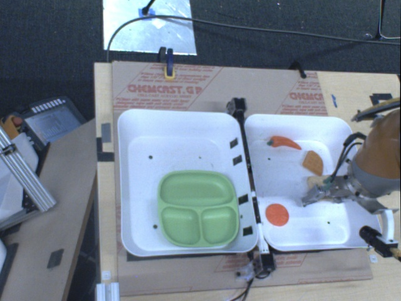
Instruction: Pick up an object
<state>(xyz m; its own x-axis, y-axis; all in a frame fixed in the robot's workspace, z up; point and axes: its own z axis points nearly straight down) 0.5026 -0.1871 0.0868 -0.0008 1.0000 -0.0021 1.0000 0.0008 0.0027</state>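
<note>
The right bin [294, 234] contains three objects: an orange carrot-shaped piece [285, 143] at the far side, a tan piece [313, 162] just near and right of it, and a round orange-red disc [277, 214] toward the near left. The gripper [311, 197] sits low inside this bin, between the tan piece and the disc, pointing left. Whether it is released or clenched cannot be told. The left bin [138, 168] contains a green divided plate [198, 207] at its near side. Both bins rest on the table [207, 83].
</note>
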